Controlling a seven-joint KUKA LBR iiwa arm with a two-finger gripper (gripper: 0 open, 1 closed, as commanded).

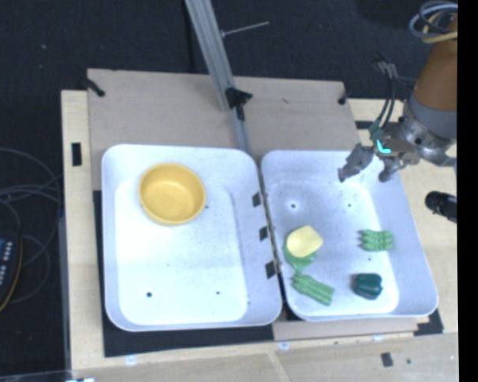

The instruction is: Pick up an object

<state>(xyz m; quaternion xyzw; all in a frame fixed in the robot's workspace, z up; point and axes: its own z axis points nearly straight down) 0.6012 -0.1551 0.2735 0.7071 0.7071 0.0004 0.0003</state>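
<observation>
The right bin holds every likely target; the left bin has just a yellow bowl. To pick well, the arm should choose an isolated piece, such as the dark green pepper-like toy, centre over it and descend straight. The arm leans in over the right bin's upper edge. Its gripper hangs with fingers spread and seemingly nothing between them.

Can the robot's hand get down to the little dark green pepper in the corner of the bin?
Probably yes. The hand hangs open over the far end of the right white bin, and the small dark green toy pepper lies in the near corner with nothing on top; the ridged light green piece lies apart from it.
</observation>
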